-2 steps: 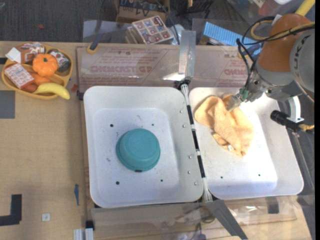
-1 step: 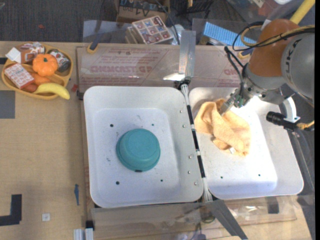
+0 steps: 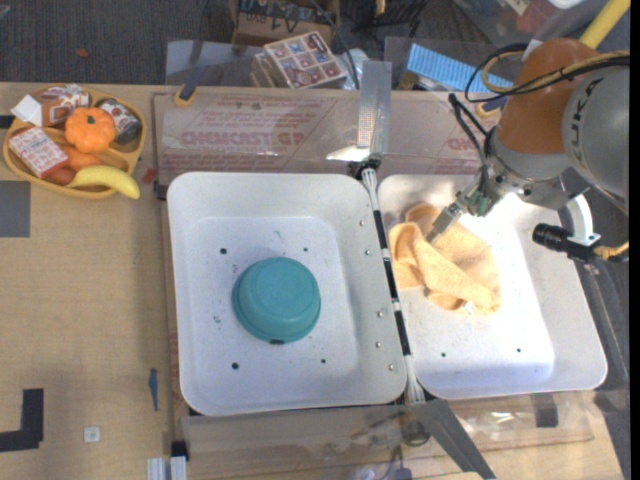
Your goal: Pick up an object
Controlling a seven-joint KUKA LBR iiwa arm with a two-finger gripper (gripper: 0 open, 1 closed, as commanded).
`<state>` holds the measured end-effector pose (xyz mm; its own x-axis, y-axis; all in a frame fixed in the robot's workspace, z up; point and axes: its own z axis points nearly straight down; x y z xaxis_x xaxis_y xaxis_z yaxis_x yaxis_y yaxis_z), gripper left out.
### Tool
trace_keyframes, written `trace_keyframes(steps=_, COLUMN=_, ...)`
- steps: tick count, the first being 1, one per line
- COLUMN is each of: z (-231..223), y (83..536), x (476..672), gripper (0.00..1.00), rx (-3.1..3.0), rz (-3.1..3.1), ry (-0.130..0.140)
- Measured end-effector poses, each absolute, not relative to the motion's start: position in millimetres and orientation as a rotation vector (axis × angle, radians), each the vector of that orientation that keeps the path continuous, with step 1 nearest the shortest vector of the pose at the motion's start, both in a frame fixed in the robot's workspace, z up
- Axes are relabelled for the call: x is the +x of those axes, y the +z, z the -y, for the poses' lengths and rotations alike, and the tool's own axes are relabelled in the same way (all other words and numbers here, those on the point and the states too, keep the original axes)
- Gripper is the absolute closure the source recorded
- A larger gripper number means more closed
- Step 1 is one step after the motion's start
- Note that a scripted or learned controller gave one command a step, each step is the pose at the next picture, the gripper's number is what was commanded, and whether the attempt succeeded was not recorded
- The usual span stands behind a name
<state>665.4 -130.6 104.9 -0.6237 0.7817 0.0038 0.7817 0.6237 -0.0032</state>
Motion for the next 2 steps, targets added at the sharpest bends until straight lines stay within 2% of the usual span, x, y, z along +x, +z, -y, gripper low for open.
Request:
trace_keyframes(steps=1, z=137.4, y=88.0, x=612.9, gripper=0.0, rx=-1.362, rz=2.839, ry=-0.005)
trace_keyframes(steps=2, z=111.1, y=91.9, x=628.2, gripper=0.0, rx=-1.39, rz=2.818, ry=0.0)
